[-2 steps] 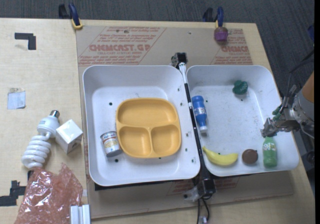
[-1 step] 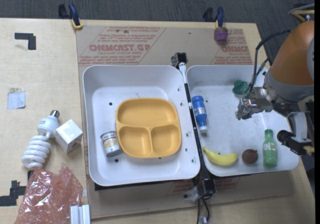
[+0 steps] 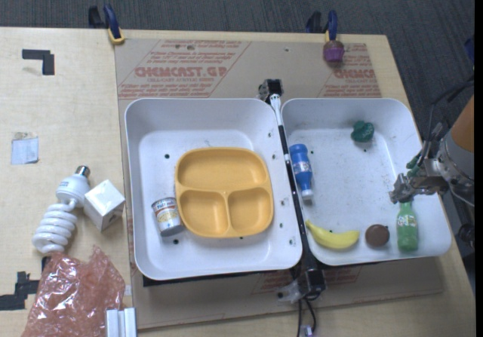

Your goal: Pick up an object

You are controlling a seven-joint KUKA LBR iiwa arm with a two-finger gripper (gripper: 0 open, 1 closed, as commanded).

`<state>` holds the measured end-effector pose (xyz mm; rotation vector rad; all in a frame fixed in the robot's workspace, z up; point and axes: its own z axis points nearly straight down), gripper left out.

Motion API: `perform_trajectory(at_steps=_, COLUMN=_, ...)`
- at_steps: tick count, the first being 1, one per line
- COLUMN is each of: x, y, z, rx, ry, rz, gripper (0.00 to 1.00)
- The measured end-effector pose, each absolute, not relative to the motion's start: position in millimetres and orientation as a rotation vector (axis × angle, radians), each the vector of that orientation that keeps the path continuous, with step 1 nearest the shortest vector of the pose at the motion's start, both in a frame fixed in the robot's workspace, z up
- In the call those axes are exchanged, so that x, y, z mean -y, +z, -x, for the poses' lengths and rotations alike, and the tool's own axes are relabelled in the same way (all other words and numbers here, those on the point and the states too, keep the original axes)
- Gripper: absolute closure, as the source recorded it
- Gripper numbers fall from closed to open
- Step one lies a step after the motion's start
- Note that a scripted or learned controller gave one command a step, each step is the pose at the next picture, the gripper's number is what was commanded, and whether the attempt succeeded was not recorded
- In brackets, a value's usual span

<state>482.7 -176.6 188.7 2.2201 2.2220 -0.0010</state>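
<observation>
We take the green bottle (image 3: 407, 228) as landmark; it stands in the right bin's (image 3: 343, 113) near-right corner, against the right wall.

Largest first: left bin (image 3: 143, 177), well left of the bottle, holds the yellow tray (image 3: 224, 191) with a small can (image 3: 167, 216) touching the tray's left edge. Right bin holds the rest. The arm (image 3: 460, 154) comes in from the right, just above and right of the bottle.

Blue bottle (image 3: 301, 170): well left of the green bottle, lying along the divider between bins, long axis running far-to-near. Banana (image 3: 333, 237): left of the green bottle, at the near wall, long axis left-right. Brown ball (image 3: 377, 235): just beside the green bottle on its left, between it and the banana. Dark green lump (image 3: 363, 131): up and left, near the far wall.

Gripper (image 3: 404, 191): sits just above the green bottle's cap, over the right wall. We can't tell if the fingers are apart or together; too small and cluttered. Nothing visibly between them.

Key relation: green bottle is the nearest thing, directly toward the near edge from the gripper, looking upright with its cap nearest the fingers. Our read: short move toward the near edge plus a descent. Risk: the wall and the ball crowd finger clearance.
</observation>
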Motion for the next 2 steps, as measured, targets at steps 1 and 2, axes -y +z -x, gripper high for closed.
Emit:
perform_trajectory(at_steps=1, x=131.8, y=202.6, z=-548.2, rx=-2.223, ry=-0.001, rz=-2.218, gripper=1.00)
perform_trajectory(at_steps=2, x=142.6, y=217.1, z=-479.3, rx=-2.220, ry=-0.001, rz=-2.221, gripper=1.00)
